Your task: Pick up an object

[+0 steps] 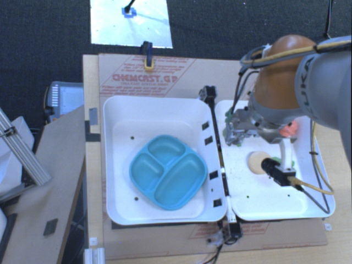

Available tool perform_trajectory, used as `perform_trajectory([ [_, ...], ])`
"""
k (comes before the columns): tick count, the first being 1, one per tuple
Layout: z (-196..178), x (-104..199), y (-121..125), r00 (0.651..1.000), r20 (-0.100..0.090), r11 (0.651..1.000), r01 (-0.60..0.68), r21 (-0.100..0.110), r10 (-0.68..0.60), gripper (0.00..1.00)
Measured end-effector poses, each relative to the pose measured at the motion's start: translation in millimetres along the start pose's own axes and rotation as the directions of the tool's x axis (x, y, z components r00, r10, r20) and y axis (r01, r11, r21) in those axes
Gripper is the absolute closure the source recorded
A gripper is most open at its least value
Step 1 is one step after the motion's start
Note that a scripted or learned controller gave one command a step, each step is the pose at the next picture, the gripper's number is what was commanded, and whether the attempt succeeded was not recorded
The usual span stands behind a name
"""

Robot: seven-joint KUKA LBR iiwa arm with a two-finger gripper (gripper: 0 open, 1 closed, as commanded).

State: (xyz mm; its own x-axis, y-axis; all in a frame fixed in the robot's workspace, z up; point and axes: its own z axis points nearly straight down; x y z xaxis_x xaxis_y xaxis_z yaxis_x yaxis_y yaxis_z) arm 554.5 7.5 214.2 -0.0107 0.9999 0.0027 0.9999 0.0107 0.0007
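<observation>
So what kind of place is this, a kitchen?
Probably a robot lab, not a kitchen: a grey arm reaches over two white bins on a cardboard-lined bench, and one bin holds a blue plastic tray.

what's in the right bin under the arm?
In the right bin, a round tan object lies beside a black part of the gripper. Something orange-red and green bits peek out from under the arm, which covers the bin's far end.

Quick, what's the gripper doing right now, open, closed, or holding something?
Gripper: low in the right bin, near its left wall; whether it is open, closed or holding anything cannot be told from this view.
</observation>
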Motion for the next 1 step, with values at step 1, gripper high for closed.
perform_trajectory([
  [1, -7.4, 60.6, -20.2, 1.0, -0.001, 1.0, 0.001, 0.001, -0.001, 1.0],
])
